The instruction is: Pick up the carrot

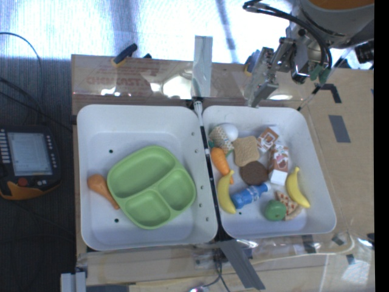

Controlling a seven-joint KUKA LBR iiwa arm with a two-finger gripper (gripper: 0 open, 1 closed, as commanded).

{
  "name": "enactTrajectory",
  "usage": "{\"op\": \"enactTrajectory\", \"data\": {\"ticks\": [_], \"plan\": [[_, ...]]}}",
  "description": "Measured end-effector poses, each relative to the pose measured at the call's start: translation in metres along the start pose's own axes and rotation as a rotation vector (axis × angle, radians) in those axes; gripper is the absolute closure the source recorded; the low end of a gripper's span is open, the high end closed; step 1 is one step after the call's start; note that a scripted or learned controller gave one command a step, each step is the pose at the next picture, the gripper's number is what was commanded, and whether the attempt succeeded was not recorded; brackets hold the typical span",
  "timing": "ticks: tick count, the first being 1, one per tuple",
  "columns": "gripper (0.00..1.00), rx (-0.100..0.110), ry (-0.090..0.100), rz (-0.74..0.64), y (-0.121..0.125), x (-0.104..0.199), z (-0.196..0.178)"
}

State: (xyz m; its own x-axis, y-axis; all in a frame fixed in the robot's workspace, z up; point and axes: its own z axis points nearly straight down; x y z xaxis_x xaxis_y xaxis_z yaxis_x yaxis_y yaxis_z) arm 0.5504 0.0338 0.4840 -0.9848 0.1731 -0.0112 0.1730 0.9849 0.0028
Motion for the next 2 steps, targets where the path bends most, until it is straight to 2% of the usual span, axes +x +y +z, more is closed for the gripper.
{"op": "enactTrajectory", "data": {"ticks": [1,2], "plan": [[0.0,0.002,0.007,0.001,0.0,0.0,0.003],[0.0,0.006,0.019,0.131,-0.03,0.002,0.194]]}}
